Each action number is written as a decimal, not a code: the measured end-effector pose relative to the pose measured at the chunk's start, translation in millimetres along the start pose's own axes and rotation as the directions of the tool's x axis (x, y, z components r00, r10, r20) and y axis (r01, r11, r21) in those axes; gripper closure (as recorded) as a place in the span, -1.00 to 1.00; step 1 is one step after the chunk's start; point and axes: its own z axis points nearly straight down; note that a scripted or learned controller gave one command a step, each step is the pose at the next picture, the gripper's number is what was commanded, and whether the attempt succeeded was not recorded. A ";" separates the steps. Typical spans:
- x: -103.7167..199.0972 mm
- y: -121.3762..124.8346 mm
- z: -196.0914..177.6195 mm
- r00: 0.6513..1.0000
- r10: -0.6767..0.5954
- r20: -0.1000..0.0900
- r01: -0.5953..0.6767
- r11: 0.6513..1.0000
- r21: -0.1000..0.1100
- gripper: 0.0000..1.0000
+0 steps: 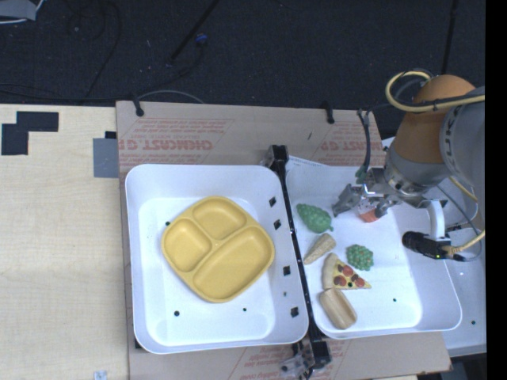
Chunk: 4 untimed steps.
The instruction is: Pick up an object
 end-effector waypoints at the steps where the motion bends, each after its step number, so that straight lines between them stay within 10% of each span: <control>1: 0.9 -0.8 45.6 1.000 0.000 0.000 0.000 1.000 -0.001 -1.00; 2: 0.4 0.0 33.0 1.000 0.001 0.001 -0.001 1.000 -0.004 1.00; 4: 6.7 11.0 -74.4 1.000 -0.003 0.002 0.003 1.000 -0.011 1.00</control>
